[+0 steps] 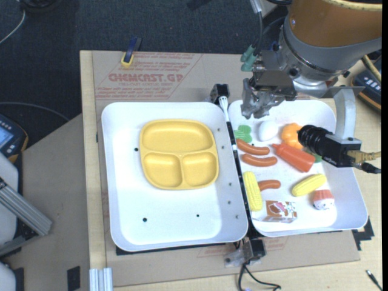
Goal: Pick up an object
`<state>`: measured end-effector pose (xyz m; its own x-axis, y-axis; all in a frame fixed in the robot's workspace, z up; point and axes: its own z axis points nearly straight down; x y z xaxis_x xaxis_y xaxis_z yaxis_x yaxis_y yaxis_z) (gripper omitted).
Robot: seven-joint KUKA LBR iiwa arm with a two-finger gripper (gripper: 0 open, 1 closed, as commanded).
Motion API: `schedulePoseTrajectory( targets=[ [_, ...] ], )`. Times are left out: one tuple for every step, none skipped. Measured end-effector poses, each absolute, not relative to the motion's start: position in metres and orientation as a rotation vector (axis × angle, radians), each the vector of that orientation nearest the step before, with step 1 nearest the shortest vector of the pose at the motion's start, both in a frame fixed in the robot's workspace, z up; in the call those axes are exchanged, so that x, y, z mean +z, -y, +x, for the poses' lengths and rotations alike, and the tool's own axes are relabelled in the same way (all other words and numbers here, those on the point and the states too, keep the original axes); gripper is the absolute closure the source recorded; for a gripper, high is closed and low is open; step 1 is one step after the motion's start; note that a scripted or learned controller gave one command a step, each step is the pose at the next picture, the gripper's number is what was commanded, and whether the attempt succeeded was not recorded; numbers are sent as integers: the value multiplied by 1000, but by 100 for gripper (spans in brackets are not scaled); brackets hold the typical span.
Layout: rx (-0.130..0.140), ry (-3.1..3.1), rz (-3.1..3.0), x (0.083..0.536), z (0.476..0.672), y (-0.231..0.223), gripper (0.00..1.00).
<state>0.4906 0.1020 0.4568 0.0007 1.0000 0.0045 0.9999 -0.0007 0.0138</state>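
My gripper [254,111] hangs over the back left corner of the right bin [348,220], fingers pointing down with a small gap and nothing seen between them. Just below it lie a white egg [267,130] and a green piece [243,131]. Further down the bin lie two sausages [253,147] [259,160], a smaller sausage [269,185], an orange fruit [290,133], an orange carrot [296,157], two corn cobs [252,190] [308,185], a brown and white packet [280,210] and a small red and white piece [323,199].
The left bin [121,180] holds a yellow divided plate [179,153]. A black device [327,144] on a bracket reaches over the right bin's right side. A blue and yellow clip [128,53] lies on the cardboard at the back left.
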Motion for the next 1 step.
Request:
schedulePoseTrajectory(
  targets=[
    [-12,-2233,2218,358,477,-171,100]
  ],
)
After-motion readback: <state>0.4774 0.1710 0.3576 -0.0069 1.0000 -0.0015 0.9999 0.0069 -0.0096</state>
